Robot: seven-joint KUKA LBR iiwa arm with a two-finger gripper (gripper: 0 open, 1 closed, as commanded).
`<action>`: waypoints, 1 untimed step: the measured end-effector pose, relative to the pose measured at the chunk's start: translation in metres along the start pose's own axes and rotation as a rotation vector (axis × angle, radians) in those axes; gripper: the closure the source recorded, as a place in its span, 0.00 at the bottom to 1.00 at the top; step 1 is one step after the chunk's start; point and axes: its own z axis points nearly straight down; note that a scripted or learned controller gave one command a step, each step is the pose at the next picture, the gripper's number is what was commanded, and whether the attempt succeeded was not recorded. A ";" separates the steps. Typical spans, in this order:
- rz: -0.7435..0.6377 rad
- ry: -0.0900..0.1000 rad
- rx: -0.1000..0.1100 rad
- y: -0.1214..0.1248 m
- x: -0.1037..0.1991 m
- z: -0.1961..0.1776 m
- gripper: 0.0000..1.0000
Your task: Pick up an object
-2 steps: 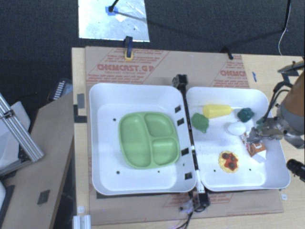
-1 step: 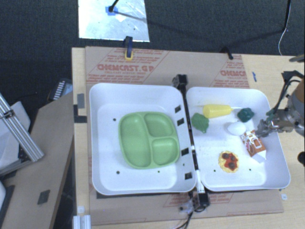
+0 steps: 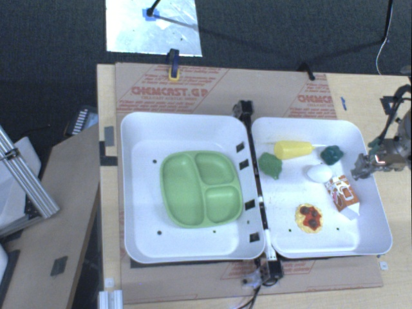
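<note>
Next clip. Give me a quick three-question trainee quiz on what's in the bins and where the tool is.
1. True or false: the green divided plate lies in the left bin.
2. Which item lies closest to the divider between the bins? A) the yellow item B) the green leafy item C) the small carton
3. Fill in: the tool sits at the ____ edge of the right bin.

Key
1. True; it is the one thing in that bin.
2. B; it lies just right of the divider.
3. Right; it hovers by the rim, just beyond the carton and the white egg-like item, with nothing visibly held.
</note>
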 end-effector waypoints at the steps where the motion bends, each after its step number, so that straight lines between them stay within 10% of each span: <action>1: -0.004 0.003 0.003 0.019 0.042 0.012 1.00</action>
